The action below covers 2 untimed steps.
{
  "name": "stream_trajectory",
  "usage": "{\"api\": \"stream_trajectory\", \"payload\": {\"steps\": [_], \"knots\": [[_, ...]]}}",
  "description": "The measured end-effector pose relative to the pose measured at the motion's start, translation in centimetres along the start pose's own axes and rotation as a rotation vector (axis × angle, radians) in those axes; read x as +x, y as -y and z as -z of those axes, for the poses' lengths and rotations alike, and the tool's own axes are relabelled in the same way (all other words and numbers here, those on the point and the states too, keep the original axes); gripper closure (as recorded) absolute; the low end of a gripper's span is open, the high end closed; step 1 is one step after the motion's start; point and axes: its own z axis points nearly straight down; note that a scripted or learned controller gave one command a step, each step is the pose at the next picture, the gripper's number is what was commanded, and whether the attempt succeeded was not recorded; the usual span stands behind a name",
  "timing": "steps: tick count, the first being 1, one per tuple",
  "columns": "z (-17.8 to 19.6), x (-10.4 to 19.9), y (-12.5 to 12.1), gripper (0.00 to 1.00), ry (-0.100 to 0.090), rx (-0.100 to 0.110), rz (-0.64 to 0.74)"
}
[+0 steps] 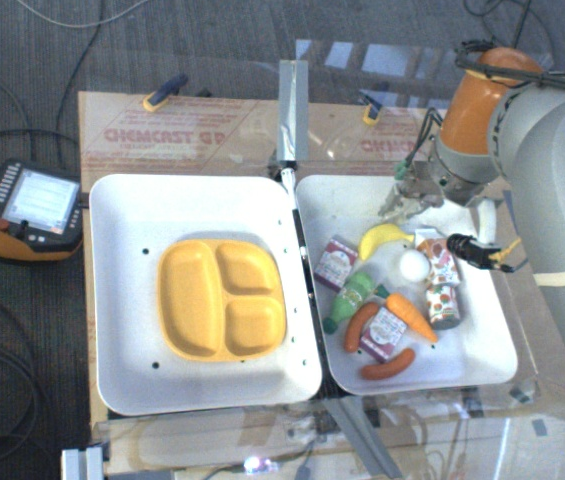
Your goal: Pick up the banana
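Observation:
The yellow banana (pixel 383 238) lies in the right bin (pixel 337 203), toward its back, next to a white egg-like ball (pixel 413 266). My gripper (pixel 403 202) hangs just above and behind the banana, at the back of the right bin, fingers pointing down. Nothing shows between them. The orange band of the arm (pixel 474 113) rises behind it.
The right bin also holds a green bottle (pixel 350 299), a carrot (pixel 408 316), two sausages (pixel 386 367), small cartons (pixel 335 262) and a can (pixel 443 304). A yellow divided plate (pixel 222 296) sits in the left bin (pixel 127 228). A teach pendant (pixel 27 210) lies at far left.

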Motion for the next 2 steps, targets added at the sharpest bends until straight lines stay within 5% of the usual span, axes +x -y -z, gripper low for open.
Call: {"api": "stream_trajectory", "payload": {"steps": [1,2], "knots": [[0.0,0.0,0.0,0.00,0.000,0.000,0.000],[-1.1,5.5,3.4,0.00,-0.001,-0.003,0.052]]}}
